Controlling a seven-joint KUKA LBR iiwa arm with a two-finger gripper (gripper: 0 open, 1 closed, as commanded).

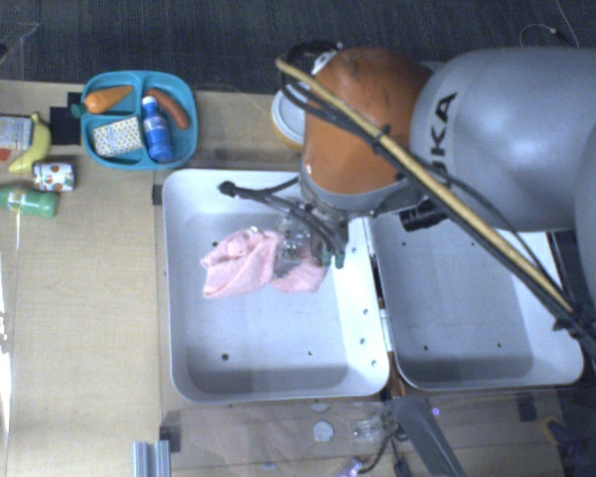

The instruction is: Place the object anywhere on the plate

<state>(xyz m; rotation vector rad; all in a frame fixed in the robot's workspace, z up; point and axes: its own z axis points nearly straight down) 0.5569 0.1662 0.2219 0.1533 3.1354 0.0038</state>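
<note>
A crumpled pink cloth (250, 263) lies in the left bin (194, 366), the gripper (303, 249) lowered onto its right edge, apparently for a pickup; whether the jaws are released or clenched cannot be told. A plate (283, 119) edge peeks out beyond the bin, behind the arm (497, 137), marked "KUKA". Left of the cloth, off the bin, sits a blue tray (184, 102) of toy food.

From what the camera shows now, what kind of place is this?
Probably a robot test bench in a lab. Two shallow white bins sit side by side under a KUKA arm, and toy food fills a blue divided tray. The gripper is over a pink cloth.
</note>
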